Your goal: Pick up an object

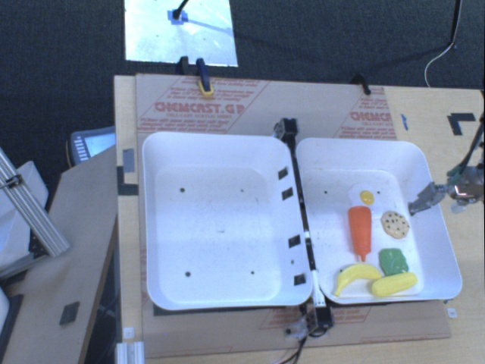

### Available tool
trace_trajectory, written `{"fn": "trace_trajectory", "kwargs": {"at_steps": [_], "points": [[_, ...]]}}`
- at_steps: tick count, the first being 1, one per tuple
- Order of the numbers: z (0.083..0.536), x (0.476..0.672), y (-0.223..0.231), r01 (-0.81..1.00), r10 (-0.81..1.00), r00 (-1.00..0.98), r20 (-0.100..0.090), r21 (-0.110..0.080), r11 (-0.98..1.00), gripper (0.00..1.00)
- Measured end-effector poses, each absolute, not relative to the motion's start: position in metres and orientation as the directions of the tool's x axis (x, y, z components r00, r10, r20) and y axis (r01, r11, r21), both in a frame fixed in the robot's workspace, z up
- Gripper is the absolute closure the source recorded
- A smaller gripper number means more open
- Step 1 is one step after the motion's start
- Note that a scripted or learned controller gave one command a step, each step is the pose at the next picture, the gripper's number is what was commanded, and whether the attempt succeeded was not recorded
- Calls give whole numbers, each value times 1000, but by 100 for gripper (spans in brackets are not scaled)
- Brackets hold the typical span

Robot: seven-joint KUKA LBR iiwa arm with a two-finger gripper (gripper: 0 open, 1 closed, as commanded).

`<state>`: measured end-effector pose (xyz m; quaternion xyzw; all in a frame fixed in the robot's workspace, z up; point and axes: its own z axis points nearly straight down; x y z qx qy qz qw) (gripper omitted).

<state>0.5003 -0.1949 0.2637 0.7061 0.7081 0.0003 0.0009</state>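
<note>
The right bin (pixel 402 158) holds several toy foods: an orange carrot (pixel 360 232), a round cookie (pixel 395 224), a fried egg (pixel 367 197), a green pepper (pixel 392 260), a yellow banana (pixel 355 276) and a yellow corn piece (pixel 394 283). My gripper (pixel 424 200) reaches in from the right edge of the view, over the right rim of this bin, just right of the cookie. Nothing shows between its fingers.
The left bin (pixel 220 226) lies beside the right one, with black clips (pixel 294 241) along the shared rim. Both sit on a cardboard sheet (pixel 227 105) on the wooden bench. A shiny metal plate (pixel 180 20) lies beyond the bench.
</note>
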Motion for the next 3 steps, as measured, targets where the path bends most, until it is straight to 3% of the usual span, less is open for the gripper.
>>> {"fn": "trace_trajectory", "kwargs": {"at_steps": [1, 2, 3], "points": [[295, 611, -141, 1000, 1000, -13, -2, 13, 13, 0], [227, 533, -172, 1000, 1000, 3, 1, -5, -3, 0], [261, 556, -116, 1000, 1000, -10, 0, 5, 10, 0]]}}
